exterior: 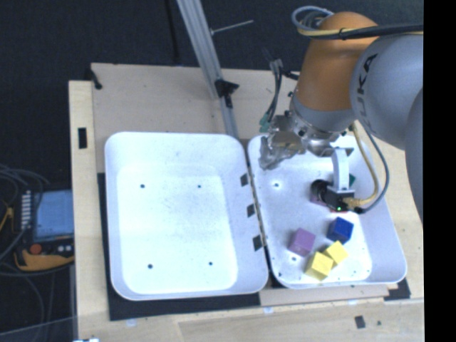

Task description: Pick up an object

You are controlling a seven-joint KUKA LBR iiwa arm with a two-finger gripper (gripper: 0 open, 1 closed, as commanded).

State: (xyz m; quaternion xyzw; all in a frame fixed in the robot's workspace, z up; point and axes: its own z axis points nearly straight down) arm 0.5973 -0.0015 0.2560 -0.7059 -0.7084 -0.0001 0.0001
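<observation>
A: Why is the grey metal hand [273, 150] at the far-left corner of the right shallow white bin [385, 262]?

B: Perhaps it is only approaching. Whether it is clenched I cannot tell. The small purple cube [302, 241], yellow cube [320, 264] and blue cube [340, 229] lie near the bin's front, well apart from it.

On your left, a blue-screened device [53, 214] sits among cables [14, 262] just off the counter [153, 98]. A grey metal pole [203, 48] slants across the counter's far side toward the bins.
</observation>
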